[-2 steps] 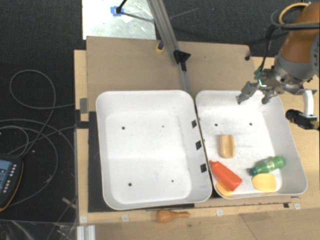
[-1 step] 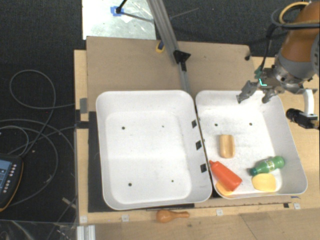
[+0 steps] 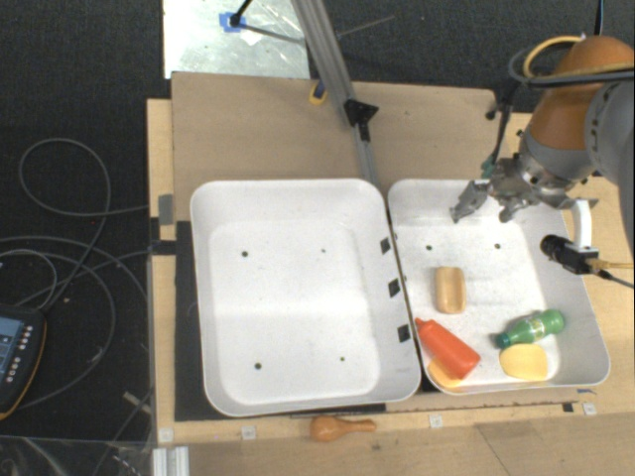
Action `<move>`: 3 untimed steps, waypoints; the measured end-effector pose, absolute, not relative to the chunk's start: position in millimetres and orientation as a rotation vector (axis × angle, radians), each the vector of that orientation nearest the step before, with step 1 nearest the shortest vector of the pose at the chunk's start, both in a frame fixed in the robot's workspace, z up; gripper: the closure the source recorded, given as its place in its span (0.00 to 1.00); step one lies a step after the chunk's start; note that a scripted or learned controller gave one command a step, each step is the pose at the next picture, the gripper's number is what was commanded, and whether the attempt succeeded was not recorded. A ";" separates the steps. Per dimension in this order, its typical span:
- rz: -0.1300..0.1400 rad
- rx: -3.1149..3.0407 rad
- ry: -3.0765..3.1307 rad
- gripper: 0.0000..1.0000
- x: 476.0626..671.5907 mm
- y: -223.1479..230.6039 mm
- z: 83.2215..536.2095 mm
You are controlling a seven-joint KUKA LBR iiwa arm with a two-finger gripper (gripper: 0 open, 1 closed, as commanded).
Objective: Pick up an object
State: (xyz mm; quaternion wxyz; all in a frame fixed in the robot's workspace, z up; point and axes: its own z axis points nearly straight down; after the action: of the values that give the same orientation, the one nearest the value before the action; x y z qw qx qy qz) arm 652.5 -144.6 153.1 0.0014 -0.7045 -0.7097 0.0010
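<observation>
The things I could take all lie in the near part of the right shallow white plastic bin [image 3: 571, 296]: a tan bread-shaped block [image 3: 450, 290], an orange-red carrot-shaped toy [image 3: 448, 346], a small green plastic bottle [image 3: 532, 327] and a yellow lemon-shaped toy [image 3: 524, 363]. The bottle and the lemon touch, and both sit near the bin wall, so I judge my fingers could strike the wall or push one away. The rounded shapes may also slip out. My gripper [image 3: 490, 206] hangs over the far part of this bin, fingers spread apart, holding nothing and touching nothing, well apart from every object.
</observation>
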 end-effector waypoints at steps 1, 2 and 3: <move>0.003 -2.214 -2.226 0.00 659.0 -151.2 98.1; 0.000 -2.215 -2.231 0.00 660.0 -150.9 91.5; -0.003 -2.213 -2.237 1.00 661.3 -151.1 103.5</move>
State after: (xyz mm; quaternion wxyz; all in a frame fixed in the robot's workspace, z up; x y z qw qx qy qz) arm 661.3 -151.1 103.5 -0.0026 -0.7034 -0.7108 -0.0011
